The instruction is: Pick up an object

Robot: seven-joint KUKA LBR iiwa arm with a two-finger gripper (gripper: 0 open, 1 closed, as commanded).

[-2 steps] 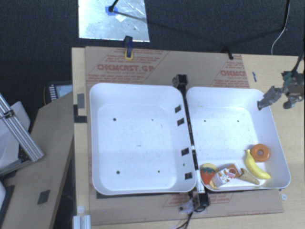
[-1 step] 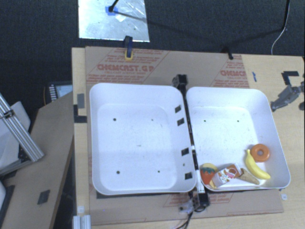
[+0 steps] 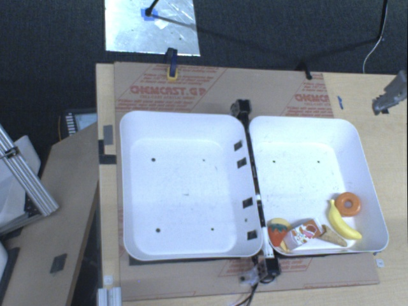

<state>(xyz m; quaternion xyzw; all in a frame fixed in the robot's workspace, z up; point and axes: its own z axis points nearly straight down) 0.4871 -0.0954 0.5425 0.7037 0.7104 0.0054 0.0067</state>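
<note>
Your gripper (image 3: 390, 98) waits at the bench's right edge, its grip state impossible to tell, while the banana (image 3: 343, 220), orange ring (image 3: 348, 203) and packet (image 3: 302, 234) lie unpicked in the right bin (image 3: 299, 152).

The gripper (image 3: 390, 97) is cut off by the right edge, so its fingers are hard to see. The small packet (image 3: 302, 234) has print too tiny to read.
</note>
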